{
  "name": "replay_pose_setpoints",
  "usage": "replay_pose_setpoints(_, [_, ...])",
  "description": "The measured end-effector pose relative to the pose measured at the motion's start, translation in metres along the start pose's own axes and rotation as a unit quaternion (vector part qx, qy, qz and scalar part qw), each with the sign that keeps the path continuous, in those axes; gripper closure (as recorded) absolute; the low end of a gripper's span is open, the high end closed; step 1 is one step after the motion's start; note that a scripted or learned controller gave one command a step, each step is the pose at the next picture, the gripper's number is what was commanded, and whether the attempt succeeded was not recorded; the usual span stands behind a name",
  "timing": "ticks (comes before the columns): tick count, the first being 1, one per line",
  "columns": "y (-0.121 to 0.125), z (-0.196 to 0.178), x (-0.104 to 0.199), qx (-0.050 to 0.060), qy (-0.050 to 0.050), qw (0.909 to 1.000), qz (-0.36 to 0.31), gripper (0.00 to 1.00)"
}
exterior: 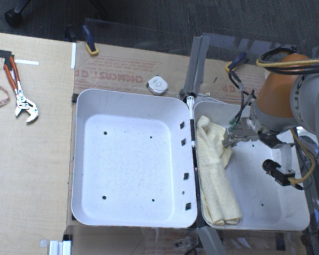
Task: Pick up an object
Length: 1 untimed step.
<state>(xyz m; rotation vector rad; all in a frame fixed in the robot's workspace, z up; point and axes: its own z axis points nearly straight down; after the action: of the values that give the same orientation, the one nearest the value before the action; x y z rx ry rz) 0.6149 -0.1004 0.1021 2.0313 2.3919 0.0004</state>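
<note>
1. Cloth (215, 178), pale and folded, lay along the left wall of the right bin (263, 217).
2. It looked soft and light; a raised fold would suit pinching.
3. The gripper (230, 137) was at its upper end; whether it was spread, I cannot tell.

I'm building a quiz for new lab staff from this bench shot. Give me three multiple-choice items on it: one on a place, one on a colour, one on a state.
1. Where does the towel lie?
A. in the left bin
B. in the right bin, along its left wall
C. on the bench beside the wrench

2. What colour is the towel?
A. cream
B. dark blue
C. red

3. How does the towel lie?
A. rolled into a ball
B. hanging over the bin's rim
C. folded in a long strip

Answers:
1 B, it lies just right of the divide between the bins.
2 A, it is pale yellowish against the white bin.
3 C, it runs lengthwise from the gripper toward the near rim.
</note>
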Motion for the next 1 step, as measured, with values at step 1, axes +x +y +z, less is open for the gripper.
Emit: replay_pose_setpoints(1, [-0.0001, 0.0000, -0.0002, 0.000, 0.000, 1.0000, 0.000, 0.00])
